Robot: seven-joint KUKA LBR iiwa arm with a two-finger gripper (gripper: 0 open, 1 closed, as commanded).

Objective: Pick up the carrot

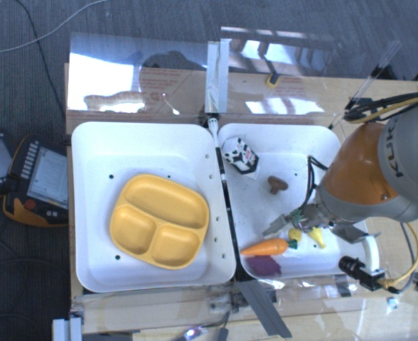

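gripper point(299, 226) hangs just right of the carrot point(264, 247); i cannot tell its state. risk: closing near the purple piece point(264, 265) nudges the carrot away.

Orange carrot point(264, 247), purple piece point(264, 265), yellow divided tray point(159, 221), black-and-white patched toy point(239, 155) (cow-like), white bins point(95, 162).

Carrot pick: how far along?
Done: the arm has reached into the right bin, and the gripper sits just above the carrot's leafy end. In hand: nothing visibly gripped; the carrot lies flat on the bin floor near the front wall, beside a purple item. Left: close on the carrot and lift it. Finger state is not readable from this angle.
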